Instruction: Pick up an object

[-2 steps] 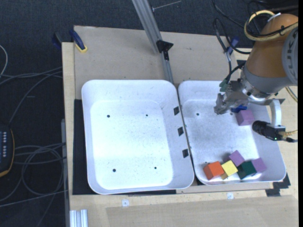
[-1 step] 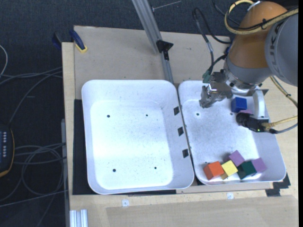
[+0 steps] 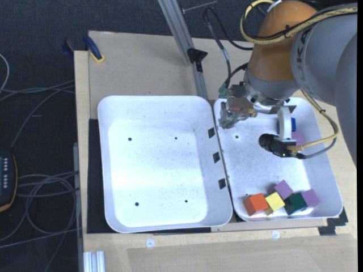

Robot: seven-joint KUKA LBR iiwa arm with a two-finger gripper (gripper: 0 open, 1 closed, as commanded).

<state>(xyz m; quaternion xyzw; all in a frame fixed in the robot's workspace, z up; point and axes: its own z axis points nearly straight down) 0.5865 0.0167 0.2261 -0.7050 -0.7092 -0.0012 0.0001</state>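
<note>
5 small blocks sit bunched in the near right corner of the right shallow white plastic bin (image 3: 249, 166): an orange cube (image 3: 256, 203), a yellow cube (image 3: 274, 200), a dark green cube (image 3: 295, 203) and 2 purple blocks, 1 (image 3: 283, 188) just behind the yellow cube and 1 (image 3: 310, 197) at the corner end of the row. Any of them would serve as the object to pick. My gripper (image 3: 231, 115) hangs over the far left corner of that same bin, close to the wall beside the left white bin (image 3: 153, 163). From this slanted view I cannot tell whether it is released or clenched. What the next move turns on, as I judge it, is direction: the cluster lies diagonally across the bin from me, toward its near wall and right side, well apart from where I am. The blocks look nearly cubic, so none offers a clear long axis. The row itself runs along the near wall, packed close, which could crowd a grasp. The orange cube, at the row's left end, is nearest me.
</note>
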